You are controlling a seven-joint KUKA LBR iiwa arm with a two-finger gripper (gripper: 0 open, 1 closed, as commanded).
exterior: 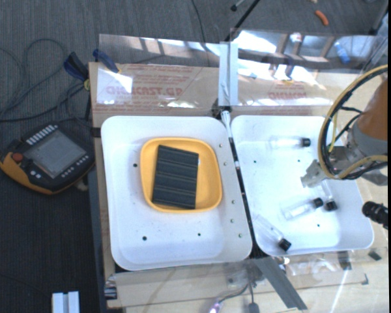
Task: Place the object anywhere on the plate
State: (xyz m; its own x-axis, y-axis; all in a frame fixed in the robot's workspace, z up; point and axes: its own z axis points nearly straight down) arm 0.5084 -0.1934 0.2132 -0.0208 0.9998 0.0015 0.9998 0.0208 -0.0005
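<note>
We see the dark grey ribbed rectangular block (176, 176) lying flat on the square yellow plastic plate (212, 186), its long side running roughly from twelve to six o'clock and all of it inside the plate's rim; the plate sits near the middle of the left shallow white bin (124, 227). In the right shallow white bin (260, 168) we count several clear plastic vials with black caps: one (290, 142) toward twelve o'clock, one (301, 207) near the centre, and one (272, 231) toward seven o'clock by the bin's rim. The grey two-finger gripper (313, 175) hangs over the three o'clock side of the right bin, well apart from the plate, with yellow and black cables looping above it; we cannot tell whether it is wide or narrow, and we see nothing held in it
</note>
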